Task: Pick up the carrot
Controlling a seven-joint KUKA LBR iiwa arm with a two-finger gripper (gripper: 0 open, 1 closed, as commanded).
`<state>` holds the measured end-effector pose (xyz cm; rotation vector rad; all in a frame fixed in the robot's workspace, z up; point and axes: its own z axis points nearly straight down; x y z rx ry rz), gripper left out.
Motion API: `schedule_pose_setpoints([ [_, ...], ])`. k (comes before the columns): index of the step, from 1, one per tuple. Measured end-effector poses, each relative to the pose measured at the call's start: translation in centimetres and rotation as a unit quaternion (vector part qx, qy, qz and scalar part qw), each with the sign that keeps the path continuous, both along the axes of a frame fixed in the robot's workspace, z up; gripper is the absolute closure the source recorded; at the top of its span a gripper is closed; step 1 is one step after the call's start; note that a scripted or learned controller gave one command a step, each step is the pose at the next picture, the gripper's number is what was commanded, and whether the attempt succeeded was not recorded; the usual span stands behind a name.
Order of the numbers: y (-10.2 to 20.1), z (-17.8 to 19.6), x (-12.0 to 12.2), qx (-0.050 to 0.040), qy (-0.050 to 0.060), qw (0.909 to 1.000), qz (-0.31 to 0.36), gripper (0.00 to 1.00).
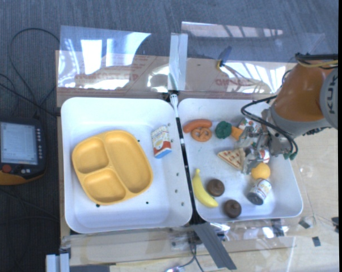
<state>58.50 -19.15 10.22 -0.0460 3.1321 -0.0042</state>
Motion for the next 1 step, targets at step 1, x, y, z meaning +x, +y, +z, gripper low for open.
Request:
schedule_pose_setpoints([
  [1,2.59,-1.23,5.27,0.0002,-0.002,0.9991,-0.042,1.00],
])
